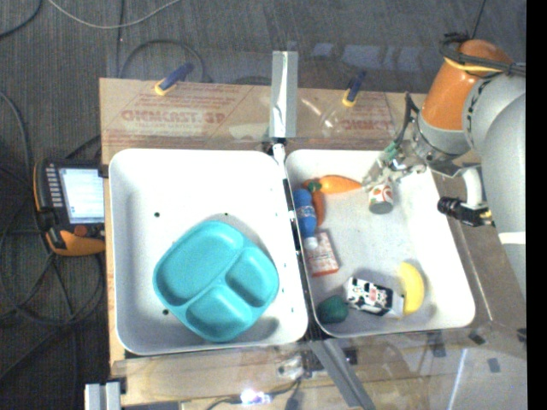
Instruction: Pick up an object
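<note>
My gripper (386, 176) hangs over the far right part of the right bin (444, 254), at the end of the grey arm with its orange band (453, 84). Just below it a small white and red can (381, 199) stands on the bin floor, touching or nearly touching the gripper's tip. An orange carrot (339, 184) lies just left of the gripper. Further objects in this bin are a blue bottle (304, 210), a small clear bottle with a red label (321, 253), a dark green lump (334, 311), a black and white carton (369, 296) and a yellow banana (413, 287).
The left bin (137, 186) holds a teal divided plate (216, 278). A metal post (284, 92) stands behind the seam between the bins. An orange and black handheld unit (70, 203) lies left of the bench. A black fitting (461, 209) juts from the arm over the right rim.
</note>
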Robot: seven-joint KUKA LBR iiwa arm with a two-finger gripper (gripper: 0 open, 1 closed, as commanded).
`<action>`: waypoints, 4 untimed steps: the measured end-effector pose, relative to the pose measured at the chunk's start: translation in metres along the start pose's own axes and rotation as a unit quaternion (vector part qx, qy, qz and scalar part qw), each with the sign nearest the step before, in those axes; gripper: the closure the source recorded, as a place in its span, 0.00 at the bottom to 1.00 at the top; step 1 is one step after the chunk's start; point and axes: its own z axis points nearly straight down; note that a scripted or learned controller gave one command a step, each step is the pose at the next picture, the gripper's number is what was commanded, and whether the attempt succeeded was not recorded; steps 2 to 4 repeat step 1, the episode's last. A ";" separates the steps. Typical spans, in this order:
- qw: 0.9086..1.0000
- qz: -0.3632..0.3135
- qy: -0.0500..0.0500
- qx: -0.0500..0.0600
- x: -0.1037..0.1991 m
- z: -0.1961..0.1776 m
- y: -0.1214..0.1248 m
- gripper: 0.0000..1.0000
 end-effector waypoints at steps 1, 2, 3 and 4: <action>1.000 -0.007 0.005 0.005 0.073 -0.107 0.009 1.00; 1.000 -0.007 0.005 0.005 0.073 -0.107 0.009 1.00; 1.000 -0.007 0.005 0.005 0.073 -0.107 0.009 1.00; 1.000 -0.007 0.005 0.005 0.073 -0.107 0.009 1.00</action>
